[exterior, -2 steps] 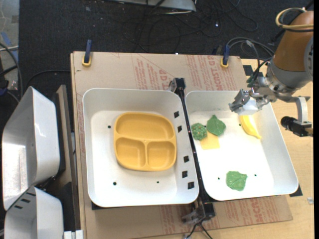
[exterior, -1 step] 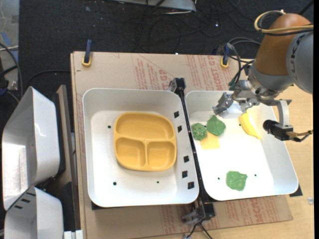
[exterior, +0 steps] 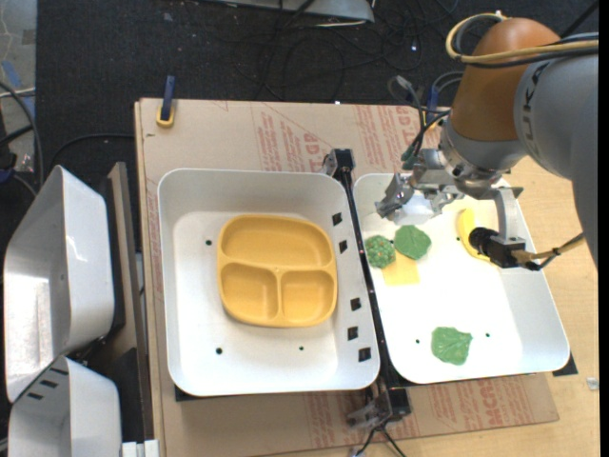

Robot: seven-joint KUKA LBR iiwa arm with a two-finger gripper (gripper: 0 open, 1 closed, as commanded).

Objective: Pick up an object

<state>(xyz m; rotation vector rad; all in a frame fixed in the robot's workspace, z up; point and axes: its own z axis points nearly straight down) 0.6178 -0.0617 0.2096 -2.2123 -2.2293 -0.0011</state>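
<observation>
**Operator:** What do you count in the bins?

**Observer:** You have two bins. The left bin (exterior: 181, 255) holds one thing, a yellow tray (exterior: 278, 268) with three compartments, lying flat near its middle. The right bin (exterior: 533, 322) holds five: three green pieces and two yellow. One green lump (exterior: 380, 250) sits at the bin's left wall, a second green piece (exterior: 413, 242) just beside it, and both touch a pale yellow square (exterior: 402, 272) below them. The third green piece (exterior: 451, 344) lies well apart, near the front wall. A yellow piece (exterior: 465, 226) (partly hidden by the arm's hardware) is at the back right.

**Operator:** And the gripper?

**Observer:** Your gripper (exterior: 397, 201) hangs low over the right bin's back left corner, just above the second green piece. Nothing shows between its fingers; whether they are spread or closed, I cannot tell.
</observation>
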